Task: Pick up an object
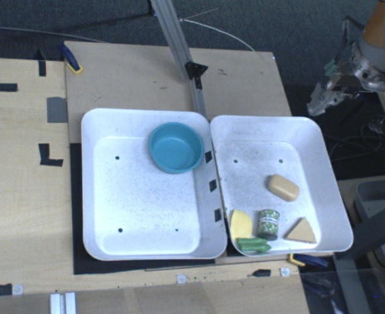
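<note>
Fingers on the gripper (318, 102) are too blurry to call, honestly can't tell if they're open or closed, and I can't make out anything between them.

So the stuff up for grabs: most of it sits in the right bin (310, 136), bunched toward the near edge. There's a tan oblong block (283, 187) by itself around the middle-right. Nearer the front, a small green can (268, 223) stands upright, with a yellow piece (241, 224) just beside it on the left and a tan wedge (301, 231) near it on the right. A green object (253, 244) lies flat just in front of the yellow piece and the can, by the front rim.

The left bin (107, 195) has a blue bowl (175, 147) sitting upright near its back right corner.

The gripper hangs well apart from all of it, off past the right bin's far right corner, over the dark floor instead of the bench (22, 175). The arm's orange band (376, 25) is at the top right.
</note>
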